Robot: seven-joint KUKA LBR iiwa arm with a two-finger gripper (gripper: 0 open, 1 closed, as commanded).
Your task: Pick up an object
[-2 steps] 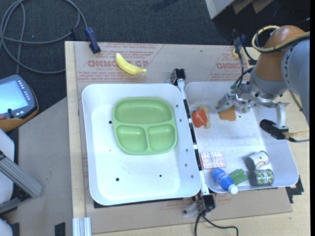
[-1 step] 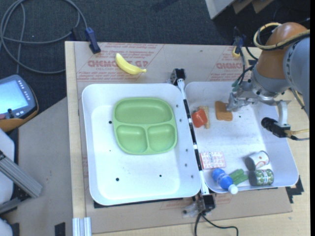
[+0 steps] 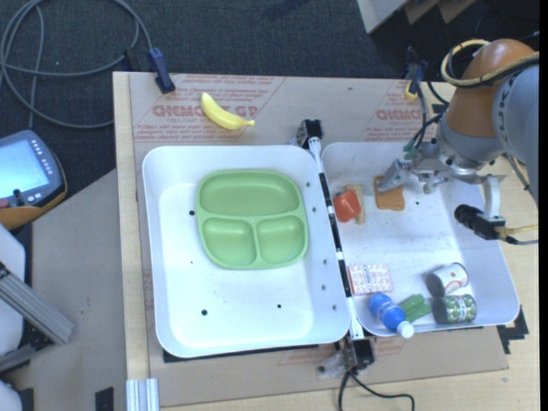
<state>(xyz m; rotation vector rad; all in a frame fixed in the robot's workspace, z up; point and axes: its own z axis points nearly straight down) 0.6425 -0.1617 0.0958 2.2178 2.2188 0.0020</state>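
Nearest the camera, along the right bin's [image 3: 505, 272] lower rim, lie a blue-capped bottle [image 3: 390, 312], a green item [image 3: 414, 306], a can [image 3: 454, 308] and a white cup [image 3: 449, 277], bunched together; where one ends and the next begins is hard to make out. At 12 o'clock from the bottle lies a red-patterned packet [image 3: 369, 277], close to the divider. A red object [image 3: 347, 205] sits at 12 o'clock from the packet, against the left wall. Just at 3 o'clock from it is a brown block [image 3: 390, 199], with the gripper [image 3: 401, 178] right over its top edge; I cannot tell whether the jaws are spread, closed or grasping it, since the wrist hides them. Bare floor lies mid-bin. The arm [image 3: 479, 110] is cut off at right. The left bin [image 3: 171, 298] holds a green tray [image 3: 253, 217], open room below it. A banana [image 3: 224, 113] lies on the bench beyond.
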